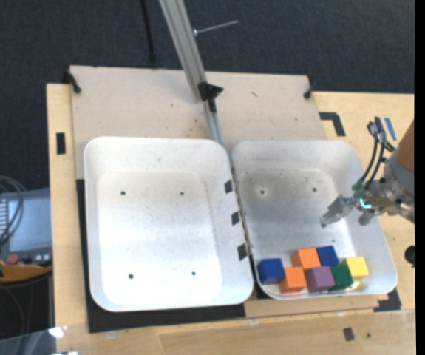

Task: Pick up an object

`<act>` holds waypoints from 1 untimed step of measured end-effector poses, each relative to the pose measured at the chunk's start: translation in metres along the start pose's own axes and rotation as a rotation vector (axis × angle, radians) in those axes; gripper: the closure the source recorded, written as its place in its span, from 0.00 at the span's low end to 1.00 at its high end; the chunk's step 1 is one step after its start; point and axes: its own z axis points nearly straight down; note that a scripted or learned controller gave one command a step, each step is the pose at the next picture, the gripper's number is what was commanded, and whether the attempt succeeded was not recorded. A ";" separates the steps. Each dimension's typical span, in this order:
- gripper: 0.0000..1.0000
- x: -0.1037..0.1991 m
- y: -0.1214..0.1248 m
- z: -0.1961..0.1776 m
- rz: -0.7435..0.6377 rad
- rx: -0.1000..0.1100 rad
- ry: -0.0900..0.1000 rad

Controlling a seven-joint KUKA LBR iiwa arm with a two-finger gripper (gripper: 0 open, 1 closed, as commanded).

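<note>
Several small coloured blocks lie clustered at the front of the right bin (pixel 286 154): a blue one (pixel 270 270), an orange one (pixel 307 258), a second blue one (pixel 327 255), another orange one (pixel 294 278), a purple one (pixel 320 278), a green one (pixel 341 276) and a yellow one (pixel 357 266). My gripper (pixel 350 211) hangs over the bin's right side, above and behind the blocks. It is open, with nothing between its fingers. One grey finger (pixel 335 212) points left and down.
The left bin (pixel 160 220) sits beside the right one, with a raised divider (pixel 236 213) between them. A slanted aluminium pole (pixel 186 43) rises from the back. A control pendant (pixel 16 231) and cables lie off the bench at the left.
</note>
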 end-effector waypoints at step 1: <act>0.00 0.000 0.001 -0.002 0.002 -0.005 -0.002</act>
